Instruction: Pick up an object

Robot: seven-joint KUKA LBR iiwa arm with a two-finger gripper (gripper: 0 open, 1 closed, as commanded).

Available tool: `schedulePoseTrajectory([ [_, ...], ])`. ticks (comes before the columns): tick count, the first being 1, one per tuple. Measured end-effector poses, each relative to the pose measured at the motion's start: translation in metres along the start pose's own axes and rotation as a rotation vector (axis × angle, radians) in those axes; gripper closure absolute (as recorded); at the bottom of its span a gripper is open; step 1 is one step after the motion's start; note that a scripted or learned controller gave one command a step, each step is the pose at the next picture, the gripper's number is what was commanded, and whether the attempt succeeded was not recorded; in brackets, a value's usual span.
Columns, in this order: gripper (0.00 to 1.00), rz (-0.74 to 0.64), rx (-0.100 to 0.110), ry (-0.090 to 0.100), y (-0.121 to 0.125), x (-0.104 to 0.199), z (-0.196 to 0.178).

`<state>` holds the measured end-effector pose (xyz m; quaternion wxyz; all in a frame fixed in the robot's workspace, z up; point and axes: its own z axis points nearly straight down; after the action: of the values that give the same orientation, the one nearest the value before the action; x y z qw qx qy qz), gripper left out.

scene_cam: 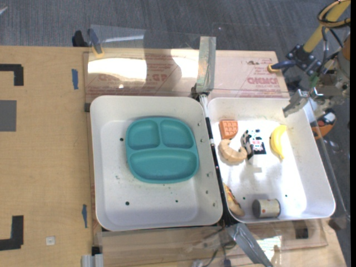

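Note:
The right bin [311,188] holds several small objects. An orange waffle-like block [228,129] lies near its far left, with a beige croissant-shaped piece [231,152] just in front of it. Beside them are a black-and-white toy [253,143] and a yellow banana [277,141]. A grey cylinder [266,207] lies on its side near the front wall. A tan pastry-like piece [233,201] rests against the front left wall. My gripper [295,104] hangs over the bin's far right corner, above and to the right of the banana, touching no object.
The left bin [105,204] bears a teal divided plate [162,149]. A clear upright panel [167,65] stands behind both bins. Cables and arm hardware [322,49] crowd the upper right. Brown board [39,149] lies to the left.

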<state>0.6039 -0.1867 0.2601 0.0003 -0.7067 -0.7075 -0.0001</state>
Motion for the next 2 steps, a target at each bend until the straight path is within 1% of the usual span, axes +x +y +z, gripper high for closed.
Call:
schedulePoseTrajectory([
  [1,0.00,0.182,0.010,0.001,0.060,0.007,0.114],
  [2,0.00,0.152,-0.005,-0.001,0.018,0.014,0.173],
])
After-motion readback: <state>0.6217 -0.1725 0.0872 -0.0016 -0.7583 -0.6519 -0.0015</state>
